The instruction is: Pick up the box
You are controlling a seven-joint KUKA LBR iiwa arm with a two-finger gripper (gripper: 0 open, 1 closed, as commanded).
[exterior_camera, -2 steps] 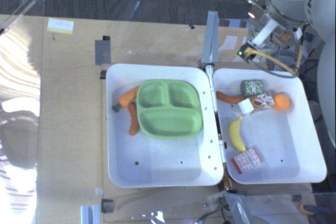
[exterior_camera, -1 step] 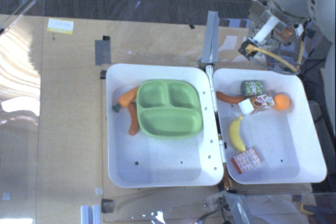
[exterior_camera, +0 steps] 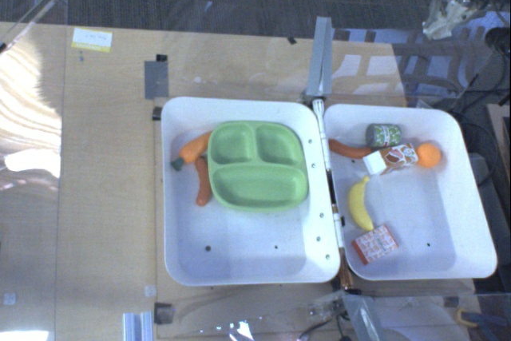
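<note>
The box (exterior_camera: 374,243) was seen lying flat near the front of the right bin (exterior_camera: 471,208), just below the banana (exterior_camera: 362,204). The gripper (exterior_camera: 449,8) was held well beyond the bin's far corner; its grip could not be told.

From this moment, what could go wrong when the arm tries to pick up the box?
1. The red box lies close beside the banana in the right bin; a finger may push the banana or catch it.
2. A carton with red print lies further back among the can and orange; the program might aim at the wrong thing.
3. The gripper is far off, above the bench's back edge, so a long approach may drift.
</note>
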